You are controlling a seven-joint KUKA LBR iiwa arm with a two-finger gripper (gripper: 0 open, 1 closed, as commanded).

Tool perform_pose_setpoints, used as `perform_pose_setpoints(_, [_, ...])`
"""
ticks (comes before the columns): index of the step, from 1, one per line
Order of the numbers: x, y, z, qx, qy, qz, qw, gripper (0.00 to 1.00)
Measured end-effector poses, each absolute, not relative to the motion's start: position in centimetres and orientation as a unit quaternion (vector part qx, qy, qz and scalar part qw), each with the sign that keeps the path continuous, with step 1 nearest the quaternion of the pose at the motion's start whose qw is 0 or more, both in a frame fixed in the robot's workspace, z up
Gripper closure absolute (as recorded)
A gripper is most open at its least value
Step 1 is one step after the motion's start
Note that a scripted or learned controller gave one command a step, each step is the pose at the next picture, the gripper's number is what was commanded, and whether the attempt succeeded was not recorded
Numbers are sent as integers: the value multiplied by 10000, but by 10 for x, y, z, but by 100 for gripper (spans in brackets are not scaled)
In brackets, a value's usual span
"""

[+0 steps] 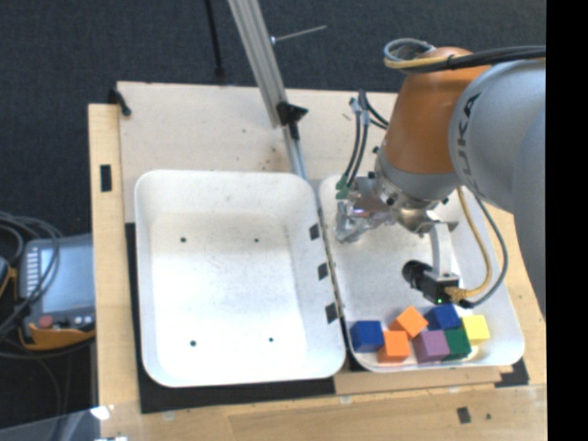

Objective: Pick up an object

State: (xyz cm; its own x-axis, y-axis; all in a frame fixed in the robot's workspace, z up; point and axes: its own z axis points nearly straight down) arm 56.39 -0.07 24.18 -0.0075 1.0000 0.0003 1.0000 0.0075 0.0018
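1. Blocks (421, 333) are what the task offers: a cluster of small cubes (blue, orange, purple, green, yellow) packed together in the near right corner of the right bin (367, 265).
2. The claw (354, 220) sits at the far left of that same bin, close to the wall it shares with the left bin (230, 283); I cannot tell whether it is released or clenched, since the wrist and cables blur it.
3. The relation that counts: the blocks lie nearer to the viewer and to the right of the claw, well apart from it, with bare bin floor between.
4. The blue block (367, 335) is at the left end of the cluster, so I judge it the closest to the claw, lying almost straight toward the near edge from it.
5. The cluster's long axis runs left to right along the near wall (the cubes touch or nearly touch one another), so a grasp on an inner cube looks crowded.
6. A black fitting (424, 277) on a cable hangs over the floor just beyond the cluster, and could get in the way of a descent there.
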Motion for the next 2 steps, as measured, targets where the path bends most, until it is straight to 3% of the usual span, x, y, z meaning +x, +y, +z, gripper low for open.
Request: perform_pose_setpoints(2, [609,83,227,7050,7092,7,7,100])
